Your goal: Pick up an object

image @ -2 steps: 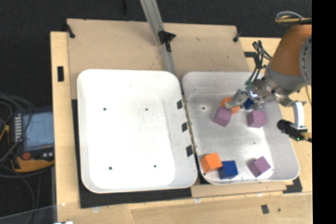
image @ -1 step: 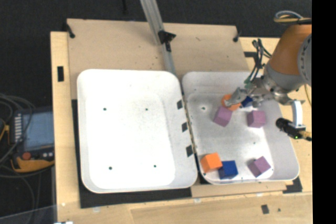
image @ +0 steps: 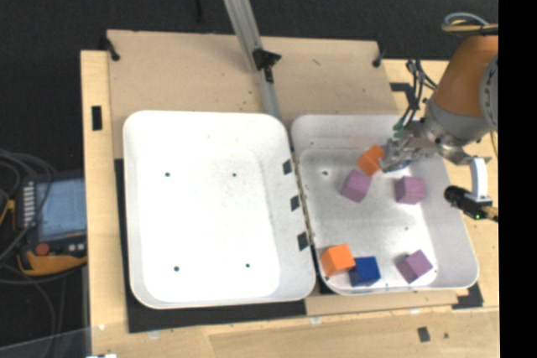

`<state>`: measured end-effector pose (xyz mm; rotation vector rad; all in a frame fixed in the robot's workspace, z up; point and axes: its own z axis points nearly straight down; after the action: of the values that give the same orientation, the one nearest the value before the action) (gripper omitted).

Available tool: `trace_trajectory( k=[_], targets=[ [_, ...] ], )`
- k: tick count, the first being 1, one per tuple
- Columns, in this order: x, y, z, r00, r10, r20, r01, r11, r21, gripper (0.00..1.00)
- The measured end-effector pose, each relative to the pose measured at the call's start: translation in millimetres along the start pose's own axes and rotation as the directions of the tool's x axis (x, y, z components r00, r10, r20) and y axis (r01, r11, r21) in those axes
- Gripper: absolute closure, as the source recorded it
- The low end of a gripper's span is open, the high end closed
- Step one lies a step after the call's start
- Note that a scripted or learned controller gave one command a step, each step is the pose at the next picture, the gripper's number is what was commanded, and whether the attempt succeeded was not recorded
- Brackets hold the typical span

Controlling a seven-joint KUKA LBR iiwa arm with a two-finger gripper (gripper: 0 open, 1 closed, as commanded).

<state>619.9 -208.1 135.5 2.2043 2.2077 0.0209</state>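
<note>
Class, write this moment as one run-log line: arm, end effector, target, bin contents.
arm: over right bin | end effector: at orange block, grasp unclear | contents: three purple, two orange, one blue

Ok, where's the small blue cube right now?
The small blue cube sits at the near edge of the right white bin, touching an orange block on its left.

A slanted metal pole (image: 243, 17) crosses the bench; a handheld pendant (image: 52, 218) lies at left.
</note>
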Motion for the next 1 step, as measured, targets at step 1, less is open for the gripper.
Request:
trace_trajectory(
  k=[1],
  targets=[
    [0.9, -0.9, -45.3, 1.000, -0.001, -0.004, 0.001, 1.000, 0.019, 1.00]
  ],
)
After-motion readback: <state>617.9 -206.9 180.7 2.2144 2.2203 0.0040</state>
